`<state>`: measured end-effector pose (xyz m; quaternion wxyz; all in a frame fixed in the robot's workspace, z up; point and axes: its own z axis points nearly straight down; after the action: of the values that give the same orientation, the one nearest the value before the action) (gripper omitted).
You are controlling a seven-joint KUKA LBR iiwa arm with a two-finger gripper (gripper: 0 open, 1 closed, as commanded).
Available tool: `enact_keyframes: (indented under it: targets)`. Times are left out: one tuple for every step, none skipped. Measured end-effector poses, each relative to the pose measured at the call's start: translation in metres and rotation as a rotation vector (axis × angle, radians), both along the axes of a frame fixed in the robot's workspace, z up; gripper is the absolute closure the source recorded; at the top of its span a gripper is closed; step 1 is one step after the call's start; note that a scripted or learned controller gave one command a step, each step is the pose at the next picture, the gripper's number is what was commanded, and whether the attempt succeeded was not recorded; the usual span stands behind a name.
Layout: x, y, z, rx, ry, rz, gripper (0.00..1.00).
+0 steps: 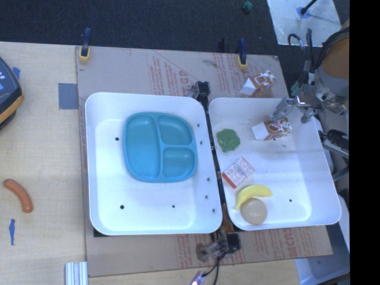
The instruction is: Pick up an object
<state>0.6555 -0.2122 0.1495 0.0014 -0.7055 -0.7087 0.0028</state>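
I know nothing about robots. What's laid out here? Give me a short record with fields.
left bin: holds a blue divided plate
right bin: holds a green lump, a red-and-white packet, a banana, a round tan item touching the banana, and a small brown-and-white carton
outside the bins: another small carton on the cardboard behind the right bin; a sausage on the bench at far left
gripper: above the right bin's far right corner, beside the carton there; grip state unclear

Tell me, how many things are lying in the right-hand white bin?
5: a green leafy lump near its left wall, a red-and-white packet, a yellow banana, a round beige ball, and a brown-and-white packet by the gripper.
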Motion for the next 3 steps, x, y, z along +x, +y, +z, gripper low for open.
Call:
enact_keyframes:
  targets:
    - [0.004,0.001,-0.038,0.002,-0.009,0.002,0.00]
    - [0.005,-0.001,-0.026,-0.003,-0.013,0.004,1.00]
    - [-0.040,0.051,0.081,0.002,-0.006,0.000,1.00]
